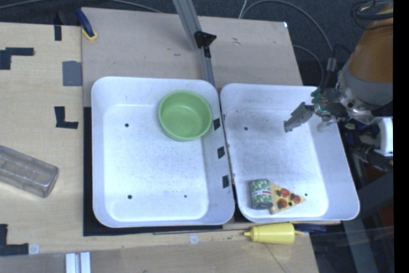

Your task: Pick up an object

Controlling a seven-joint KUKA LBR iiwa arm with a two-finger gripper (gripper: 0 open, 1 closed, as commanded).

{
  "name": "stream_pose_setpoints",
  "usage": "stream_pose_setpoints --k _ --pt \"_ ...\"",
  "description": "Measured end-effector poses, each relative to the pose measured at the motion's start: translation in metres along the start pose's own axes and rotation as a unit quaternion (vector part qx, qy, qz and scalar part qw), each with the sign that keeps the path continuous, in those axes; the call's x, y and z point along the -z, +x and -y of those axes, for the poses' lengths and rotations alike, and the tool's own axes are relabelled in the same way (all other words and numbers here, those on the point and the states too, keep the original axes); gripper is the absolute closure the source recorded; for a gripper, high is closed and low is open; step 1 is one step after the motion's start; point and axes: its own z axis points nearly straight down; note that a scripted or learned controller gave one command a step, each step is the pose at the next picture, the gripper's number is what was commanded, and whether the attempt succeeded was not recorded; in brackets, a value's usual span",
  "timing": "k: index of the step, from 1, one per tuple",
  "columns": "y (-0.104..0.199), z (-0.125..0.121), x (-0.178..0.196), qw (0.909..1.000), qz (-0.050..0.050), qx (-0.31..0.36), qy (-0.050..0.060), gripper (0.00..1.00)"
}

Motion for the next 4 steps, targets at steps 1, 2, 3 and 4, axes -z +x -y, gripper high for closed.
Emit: stream_pose_setpoints --k 1,2,3,4 --pt "0.000 0.000 0.000 1.0000 0.000 0.000 0.000 0.00" --pt "-0.003 0.005 -0.063 1.0000 0.000 -0.001 0.003 0.00" --pt "-0.002 0.007 -0.128 1.0000 0.000 -0.001 0.004 0.00" --pt "-0.002 0.007 -0.150 1.0000 0.001 -0.001 -0.001 0.00"
